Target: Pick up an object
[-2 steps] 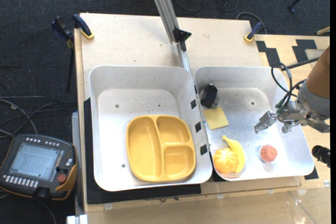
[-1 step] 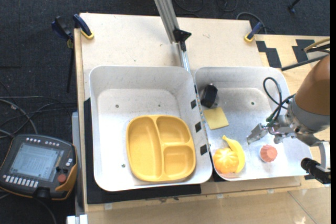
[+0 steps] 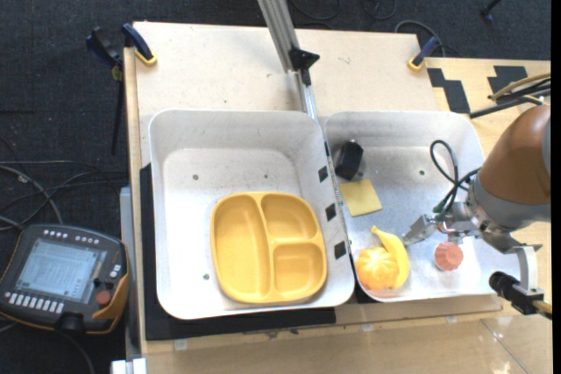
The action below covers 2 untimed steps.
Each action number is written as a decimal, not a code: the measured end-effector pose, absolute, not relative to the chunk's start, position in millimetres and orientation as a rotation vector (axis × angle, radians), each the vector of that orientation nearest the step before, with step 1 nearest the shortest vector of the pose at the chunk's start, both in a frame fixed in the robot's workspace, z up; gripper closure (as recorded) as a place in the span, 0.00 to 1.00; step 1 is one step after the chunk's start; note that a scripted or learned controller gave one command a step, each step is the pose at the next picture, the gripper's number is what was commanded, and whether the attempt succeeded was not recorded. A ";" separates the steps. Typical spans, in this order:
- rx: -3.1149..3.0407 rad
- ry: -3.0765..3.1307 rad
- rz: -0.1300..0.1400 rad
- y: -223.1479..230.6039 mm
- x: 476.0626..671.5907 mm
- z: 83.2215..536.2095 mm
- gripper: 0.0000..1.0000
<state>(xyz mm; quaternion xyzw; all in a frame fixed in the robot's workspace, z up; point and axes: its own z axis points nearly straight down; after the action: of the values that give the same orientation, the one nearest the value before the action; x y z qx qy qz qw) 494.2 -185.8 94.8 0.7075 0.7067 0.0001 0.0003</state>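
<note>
The right bin (image 3: 412, 160) holds several objects. A small pink-red fruit (image 3: 448, 256) lies near its front right. A banana (image 3: 394, 247) and an orange (image 3: 378, 269) rest together at the front left. A flat yellow square (image 3: 361, 197) and a black object (image 3: 349, 158) lie further back on the left. My gripper (image 3: 441, 226) hangs low over the right bin, just behind the pink-red fruit and to the right of the banana. Nothing is seen held in it.
The left bin (image 3: 175, 153) carries a yellow divided plate (image 3: 267, 246). A black cable (image 3: 443, 160) loops over the right bin's back right. The grey and orange arm (image 3: 517, 179) covers that bin's right wall. A metal pole (image 3: 272, 0) slants over the bench's back.
</note>
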 end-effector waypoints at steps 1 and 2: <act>2.219 2.220 0.003 -185.7 495.2 106.2 1.00; 2.215 2.219 0.004 -193.0 502.0 165.2 1.00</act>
<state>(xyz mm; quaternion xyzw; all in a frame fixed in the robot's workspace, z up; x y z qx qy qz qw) 502.0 -193.0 165.2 0.7064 0.7078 0.0012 0.0032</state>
